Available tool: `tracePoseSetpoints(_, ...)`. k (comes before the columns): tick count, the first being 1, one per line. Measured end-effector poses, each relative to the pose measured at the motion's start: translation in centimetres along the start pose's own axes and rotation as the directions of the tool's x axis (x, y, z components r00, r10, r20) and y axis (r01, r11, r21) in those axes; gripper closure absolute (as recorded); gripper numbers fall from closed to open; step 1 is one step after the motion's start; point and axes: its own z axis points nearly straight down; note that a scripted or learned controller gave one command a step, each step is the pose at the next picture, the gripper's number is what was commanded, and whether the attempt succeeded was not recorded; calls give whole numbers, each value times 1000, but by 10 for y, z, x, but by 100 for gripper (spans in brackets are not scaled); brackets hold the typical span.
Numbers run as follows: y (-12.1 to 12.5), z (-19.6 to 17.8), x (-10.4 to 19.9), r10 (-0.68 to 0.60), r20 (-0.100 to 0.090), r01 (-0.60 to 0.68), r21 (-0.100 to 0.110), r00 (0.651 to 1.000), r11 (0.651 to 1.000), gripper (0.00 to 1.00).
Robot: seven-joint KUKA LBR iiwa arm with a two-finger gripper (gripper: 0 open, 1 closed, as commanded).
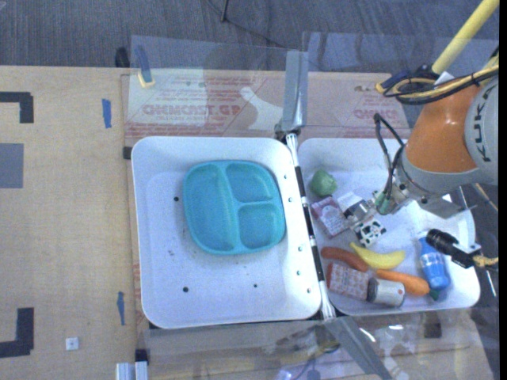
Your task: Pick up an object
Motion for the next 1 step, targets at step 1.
tracePoseSetpoints(1, 29, -72, 69, 75, 2, -75, 4, 997, 997, 100)
